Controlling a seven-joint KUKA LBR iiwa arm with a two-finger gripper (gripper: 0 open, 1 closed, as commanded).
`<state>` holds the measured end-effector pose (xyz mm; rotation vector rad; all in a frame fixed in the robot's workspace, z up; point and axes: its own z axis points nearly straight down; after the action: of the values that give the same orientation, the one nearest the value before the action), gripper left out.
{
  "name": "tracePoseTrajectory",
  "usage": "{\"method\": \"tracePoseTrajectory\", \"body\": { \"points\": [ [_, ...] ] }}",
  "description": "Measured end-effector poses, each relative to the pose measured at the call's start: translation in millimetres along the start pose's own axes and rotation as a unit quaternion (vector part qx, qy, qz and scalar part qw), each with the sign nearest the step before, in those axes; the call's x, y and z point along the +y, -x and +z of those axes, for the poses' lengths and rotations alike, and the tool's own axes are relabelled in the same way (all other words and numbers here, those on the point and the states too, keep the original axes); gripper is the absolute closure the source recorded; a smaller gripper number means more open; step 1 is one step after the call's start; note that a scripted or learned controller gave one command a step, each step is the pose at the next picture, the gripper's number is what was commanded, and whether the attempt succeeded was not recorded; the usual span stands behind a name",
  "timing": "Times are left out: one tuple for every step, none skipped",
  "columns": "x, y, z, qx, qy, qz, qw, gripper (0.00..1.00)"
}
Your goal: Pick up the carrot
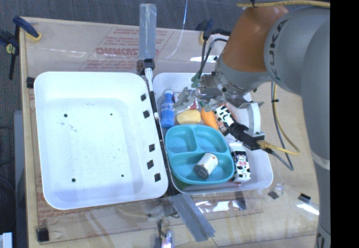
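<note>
A pale bench (291,182) on dark grey carpet bears two white bins side by side: the left bin (92,185) and the cluttered right bin (263,177). The gripper (206,91) hangs over the right bin's far part, just above the carrot (210,118), which lies beside a blue divided tray (193,143) and a yellow item (189,116). Its state I cannot tell, the wrist hiding it. The grey arm (297,33) reaches in from the right, orange band (249,36) uppermost.

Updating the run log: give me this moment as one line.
gripper: over right bin, above carrot | fingers: unclear | carrot: beside blue tray | hold: not visible
</note>
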<state>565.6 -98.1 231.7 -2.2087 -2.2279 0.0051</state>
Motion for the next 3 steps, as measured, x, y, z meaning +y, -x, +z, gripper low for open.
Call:
{"method": "tracePoseTrajectory", "body": {
  "points": [
    [4,71,34,0.0,0.0,-0.118,0.993,0.0],
    [43,93,139,-0.001,0.002,-0.129,0.9917,0.0],
    [44,94,128,-0.003,0.004,-0.13,0.9915,1.0]
  ]
}}
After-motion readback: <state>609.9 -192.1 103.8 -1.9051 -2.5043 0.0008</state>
